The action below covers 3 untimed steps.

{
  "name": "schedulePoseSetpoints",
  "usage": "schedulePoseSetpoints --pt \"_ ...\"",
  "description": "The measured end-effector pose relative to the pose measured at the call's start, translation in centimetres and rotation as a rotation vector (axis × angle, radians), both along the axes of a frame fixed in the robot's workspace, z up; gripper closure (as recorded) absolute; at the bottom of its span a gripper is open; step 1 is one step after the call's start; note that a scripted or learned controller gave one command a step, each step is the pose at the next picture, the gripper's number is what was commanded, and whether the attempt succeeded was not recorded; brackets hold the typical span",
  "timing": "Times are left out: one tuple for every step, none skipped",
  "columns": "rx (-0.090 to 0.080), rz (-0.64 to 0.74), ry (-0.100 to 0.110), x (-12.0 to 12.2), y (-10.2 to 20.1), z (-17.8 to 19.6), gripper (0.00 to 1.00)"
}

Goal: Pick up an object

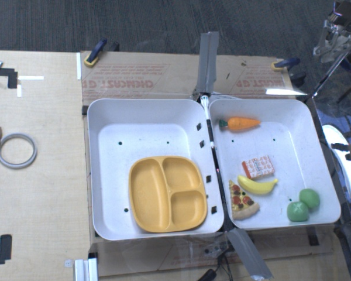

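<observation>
Two shallow white bins side by side on the desk, over brown cardboard held by a blue clamp at its far left corner. Left bin: one yellow divided plate with three compartments, lying toward the near right side. Right bin: six small toys, any of them free for picking. Orange carrot near the far left corner, lying crosswise. Red-and-white box around the middle, with a yellow banana just beside its near edge, perhaps touching. Pizza slice against the left wall, right below the banana's left end. Two green round fruits, the farther fruit and the nearer fruit, touching each other in the near right corner. Roll of tape flat on the desk, well apart to the left of the bins. Blurred grey metalwork at the far right corner, too unclear to identify. State of the claw: cannot tell, neither how wide nor whether anything is held.
</observation>
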State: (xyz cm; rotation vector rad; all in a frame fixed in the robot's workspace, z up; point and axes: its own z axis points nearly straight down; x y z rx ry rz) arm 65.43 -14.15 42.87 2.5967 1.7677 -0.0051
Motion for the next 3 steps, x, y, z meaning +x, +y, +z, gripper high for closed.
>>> schedulePoseSetpoints --pt "0.0 -0.47 0.003 -0.1 -3.0 -6.8 1.0" --pt "-0.002 -0.991 0.003 -2.6 -3.9 -6.8 1.0" --pt "-0.001 -0.994 0.001 -4.7 -8.1 1.2 1.0"
